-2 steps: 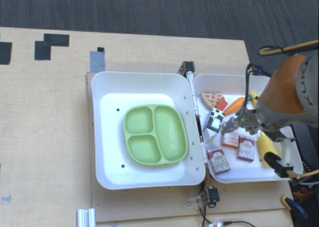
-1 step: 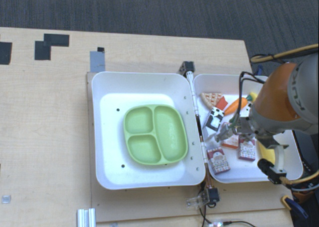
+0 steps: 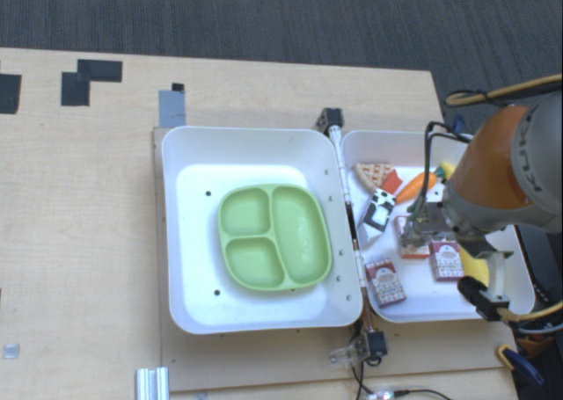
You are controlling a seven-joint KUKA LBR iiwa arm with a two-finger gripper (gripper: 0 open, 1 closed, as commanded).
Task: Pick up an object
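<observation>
- Grey arm with orange band (image 3: pixel 493 170): seen reaching from the right over the right bin (image 3: pixel 525 277).
- Gripper (image 3: pixel 413 233): lowered among small items; state of the jaws cannot be told.
- Red-and-white packets (image 3: pixel 384 281): lying just beside it.
- Green divided plate (image 3: pixel 274 237): resting in the left bin (image 3: pixel 176 240), well apart.

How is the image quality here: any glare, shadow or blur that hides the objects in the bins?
In the camera view the lighting is even and soft; the left bin glows bright white around the green divided plate but no detail is lost. The arm casts a mild shadow over the right bin. Small items such as the red carton are slightly soft, labels unreadable.
</observation>
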